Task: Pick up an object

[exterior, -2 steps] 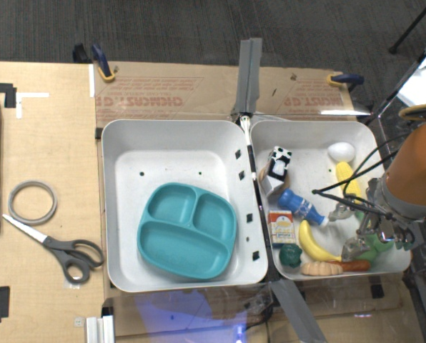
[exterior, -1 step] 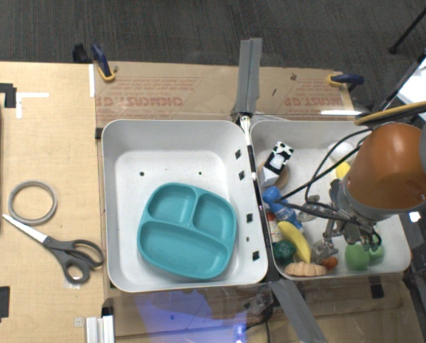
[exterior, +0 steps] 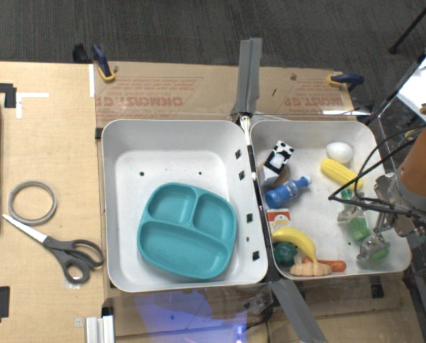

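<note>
Two white bins [exterior: 171,136] side by side on counter [exterior: 41,127], toys heaped in right one for picking: corn [exterior: 339,171] at 1 o'clock, banana [exterior: 296,240] at 7. Arm [exterior: 417,166] reaching in from 3 o'clock, pincer [exterior: 374,249] low at 5 o'clock, over green toy [exterior: 357,227]; grip state impossible to tell

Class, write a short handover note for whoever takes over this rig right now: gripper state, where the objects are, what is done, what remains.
Gripper: low in the right bin, near its right wall, beside a green object. Whether it grips anything cannot be told.
Right bin: banana, corn cob, white egg, blue bottle.
Left bin: teal divided plate.
Done: no pick visible.
Left: lift one object.
</note>
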Motion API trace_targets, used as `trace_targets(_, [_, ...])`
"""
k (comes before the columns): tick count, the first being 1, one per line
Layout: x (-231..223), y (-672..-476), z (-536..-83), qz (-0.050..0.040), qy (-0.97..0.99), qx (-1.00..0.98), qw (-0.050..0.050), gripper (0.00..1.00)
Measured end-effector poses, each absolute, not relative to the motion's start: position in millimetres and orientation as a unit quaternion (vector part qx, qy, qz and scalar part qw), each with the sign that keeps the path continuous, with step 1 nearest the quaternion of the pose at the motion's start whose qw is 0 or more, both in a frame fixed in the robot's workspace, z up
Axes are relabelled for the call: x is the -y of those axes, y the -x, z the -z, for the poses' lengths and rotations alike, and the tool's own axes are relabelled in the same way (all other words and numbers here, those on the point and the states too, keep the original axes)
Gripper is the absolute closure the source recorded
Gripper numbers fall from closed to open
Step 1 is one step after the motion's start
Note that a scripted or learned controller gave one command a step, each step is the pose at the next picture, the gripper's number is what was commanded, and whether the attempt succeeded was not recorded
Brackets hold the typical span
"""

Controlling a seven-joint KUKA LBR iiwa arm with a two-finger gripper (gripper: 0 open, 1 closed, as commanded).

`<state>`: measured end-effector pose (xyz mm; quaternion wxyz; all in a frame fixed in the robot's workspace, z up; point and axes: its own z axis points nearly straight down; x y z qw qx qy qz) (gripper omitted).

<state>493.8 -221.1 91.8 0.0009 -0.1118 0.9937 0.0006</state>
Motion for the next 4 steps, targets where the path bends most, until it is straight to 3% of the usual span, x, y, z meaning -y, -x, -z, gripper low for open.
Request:
trace_targets(1, [219,-563.4,-93,-0.0010,0.197,-0.980,0.003,0.00])
trace_targets(2, [206,-565.4,-92,-0.0009,0.195,-0.981,0.002,0.00])
trace_targets(3, [221,-577.7,-93,0.0002,0.224,-0.975,0.003,0.00])
trace_targets(4, [195,-565.1,-93,-0.0004,0.220,-0.976,0.002,0.00])
